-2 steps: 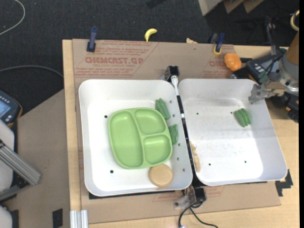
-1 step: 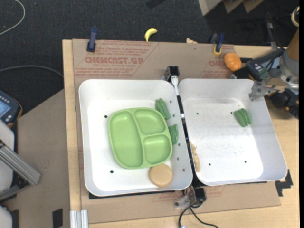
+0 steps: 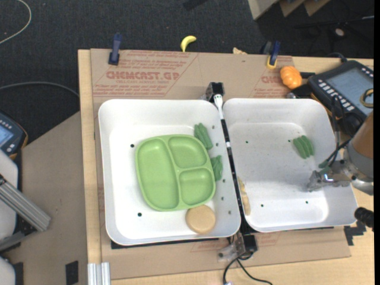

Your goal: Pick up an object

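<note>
A smooth green three-compartment plastic tray [image 3: 176, 172] lay in the left bin [image 3: 113, 177]; "CHEMCAST" was printed on the brown board [image 3: 142, 74]. The gripper's [image 3: 320, 180] opening could not be told.

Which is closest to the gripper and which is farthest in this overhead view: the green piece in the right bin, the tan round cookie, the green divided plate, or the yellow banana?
From the gripper, at the right bin's right side:
1. Green piece, right bin, just above it.
2. Tan cookie, left bin's lower edge.
3. Green divided plate, left bin's middle.
4. Yellow banana, beyond the bins at the bench's far edge.
</note>
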Action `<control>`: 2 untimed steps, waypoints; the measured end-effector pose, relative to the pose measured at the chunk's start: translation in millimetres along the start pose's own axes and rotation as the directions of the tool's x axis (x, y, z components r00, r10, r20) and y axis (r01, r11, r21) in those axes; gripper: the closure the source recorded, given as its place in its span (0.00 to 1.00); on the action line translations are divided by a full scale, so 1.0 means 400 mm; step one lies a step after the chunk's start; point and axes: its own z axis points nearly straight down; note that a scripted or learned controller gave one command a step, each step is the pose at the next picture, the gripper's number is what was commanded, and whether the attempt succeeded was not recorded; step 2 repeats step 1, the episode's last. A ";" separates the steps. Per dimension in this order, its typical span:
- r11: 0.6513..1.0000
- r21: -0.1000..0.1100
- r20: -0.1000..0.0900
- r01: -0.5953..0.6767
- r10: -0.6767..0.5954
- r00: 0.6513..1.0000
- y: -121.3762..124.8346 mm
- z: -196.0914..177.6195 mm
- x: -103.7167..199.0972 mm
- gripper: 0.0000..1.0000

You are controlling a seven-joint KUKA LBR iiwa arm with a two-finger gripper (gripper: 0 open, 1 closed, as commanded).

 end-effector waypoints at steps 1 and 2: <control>1.000 -0.026 0.010 0.011 -0.010 1.000 0.128 -0.120 0.004 1.00; 1.000 -0.026 0.010 0.011 -0.010 1.000 0.128 -0.120 0.004 1.00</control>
